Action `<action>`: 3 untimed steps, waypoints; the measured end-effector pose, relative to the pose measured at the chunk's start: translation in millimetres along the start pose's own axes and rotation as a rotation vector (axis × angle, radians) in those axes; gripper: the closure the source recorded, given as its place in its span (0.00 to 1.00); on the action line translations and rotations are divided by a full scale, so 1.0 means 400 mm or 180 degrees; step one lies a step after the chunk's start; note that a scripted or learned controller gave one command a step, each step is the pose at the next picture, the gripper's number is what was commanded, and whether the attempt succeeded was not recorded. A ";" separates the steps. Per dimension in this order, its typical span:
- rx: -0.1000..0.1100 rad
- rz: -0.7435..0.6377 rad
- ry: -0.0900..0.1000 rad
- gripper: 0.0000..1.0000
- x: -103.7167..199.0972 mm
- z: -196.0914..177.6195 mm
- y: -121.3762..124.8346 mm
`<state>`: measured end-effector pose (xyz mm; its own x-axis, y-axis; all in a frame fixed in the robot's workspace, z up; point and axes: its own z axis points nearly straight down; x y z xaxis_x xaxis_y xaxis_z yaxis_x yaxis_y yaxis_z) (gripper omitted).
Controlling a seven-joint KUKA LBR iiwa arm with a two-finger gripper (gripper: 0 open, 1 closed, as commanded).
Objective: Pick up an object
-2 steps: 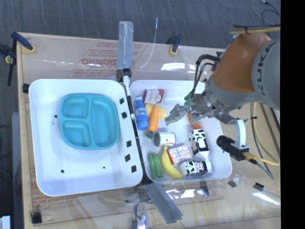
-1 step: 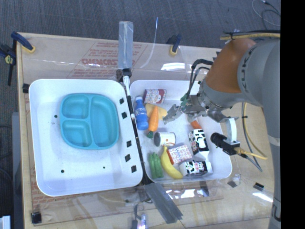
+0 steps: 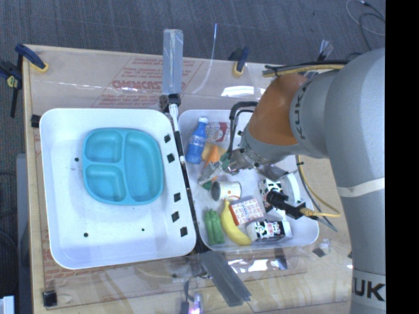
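Progress judged as early to middle: reach made, lift not yet done. Gripper [image 3: 224, 165] low inside right bin [image 3: 308, 237], in among the clutter, just beside orange piece [image 3: 211, 154] and just above cup [image 3: 227, 190]. Nothing visibly clamped or raised off the bin floor. Grip state hidden under the wrist and the clutter: cannot tell whether released or clenched. Likely target somewhere in that cluster at the gripper's tip, all of it lying in the right bin; exact item not clear. Left to do, by this reading: closing on one item, lifting it clear, keeping hold. Count: two bins side by side. In left bin [image 3: 59, 241], one plate [image 3: 123, 165], blue, with three compartments. In right bin, one bottle [image 3: 195, 141], one orange piece, one cup, one banana [image 3: 232, 226], one green item [image 3: 214, 226], one red-and-white box [image 3: 247, 210], two black-and-white packs [image 3: 268, 230], possibly one red packet [image 3: 219, 131] partly hidden near the bottle.
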<state>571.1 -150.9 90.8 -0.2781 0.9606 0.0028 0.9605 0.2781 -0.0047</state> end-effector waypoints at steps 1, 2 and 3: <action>0.0003 -0.0010 -0.0001 1.00 -0.002 -0.025 -0.001; -0.0013 0.0691 -0.0008 1.00 0.112 -0.404 0.080; -0.0005 0.0669 -0.0006 1.00 0.114 -0.428 0.082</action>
